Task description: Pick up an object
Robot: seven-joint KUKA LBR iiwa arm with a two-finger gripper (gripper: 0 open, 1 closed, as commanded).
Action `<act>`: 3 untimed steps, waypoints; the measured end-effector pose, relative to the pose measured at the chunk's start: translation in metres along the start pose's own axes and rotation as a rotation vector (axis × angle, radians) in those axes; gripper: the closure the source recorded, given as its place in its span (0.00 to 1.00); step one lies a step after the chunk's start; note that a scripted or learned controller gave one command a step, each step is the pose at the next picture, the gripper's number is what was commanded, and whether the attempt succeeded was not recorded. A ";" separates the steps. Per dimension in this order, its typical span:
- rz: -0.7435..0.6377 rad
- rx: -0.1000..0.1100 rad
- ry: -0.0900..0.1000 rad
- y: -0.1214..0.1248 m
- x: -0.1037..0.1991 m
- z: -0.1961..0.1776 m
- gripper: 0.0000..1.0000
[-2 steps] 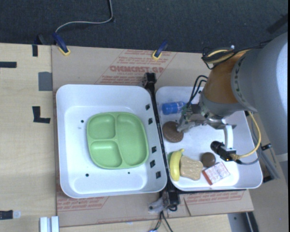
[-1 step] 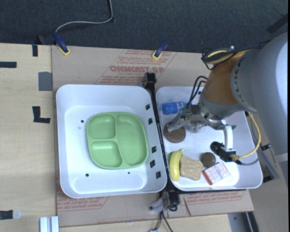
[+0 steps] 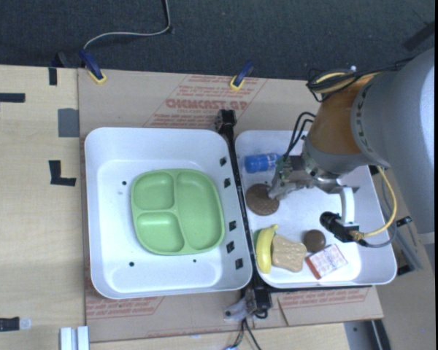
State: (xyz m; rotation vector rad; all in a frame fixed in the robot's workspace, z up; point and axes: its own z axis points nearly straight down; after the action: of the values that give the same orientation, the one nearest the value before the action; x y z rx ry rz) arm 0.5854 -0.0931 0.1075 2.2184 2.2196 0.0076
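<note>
in the right bin (image 3: 372, 272), the gripper (image 3: 276, 189) partly hides a brown disc (image 3: 261, 200).

Robotics lab test bench: wooden tabletop (image 3: 29, 217) with black tape marks (image 3: 58, 173), clamped cardboard sheet (image 3: 204, 100), two white bins (image 3: 106, 148) side by side, loose cable (image 3: 157, 9), grey-and-orange industrial arm (image 3: 365, 122).

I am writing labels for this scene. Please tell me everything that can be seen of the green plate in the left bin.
The green divided plate is pale green, looks like plastic, with rounded corners. Raised ridges split it into three compartments: two smaller ones on the left, one longer on the right. It lies flat and upright on the floor of the left bin, slightly turned, near the middle. Nothing lies in it, and the bin floor alone touches it.
</note>
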 end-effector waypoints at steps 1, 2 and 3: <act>0.000 0.000 0.000 0.000 0.000 0.000 0.00; 0.000 -0.005 -0.001 -0.013 0.000 0.019 0.00; 0.000 -0.007 -0.001 -0.012 0.000 0.008 1.00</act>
State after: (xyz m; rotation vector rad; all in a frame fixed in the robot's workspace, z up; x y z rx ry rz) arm 0.5732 -0.0927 0.0994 2.2145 2.2159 0.0143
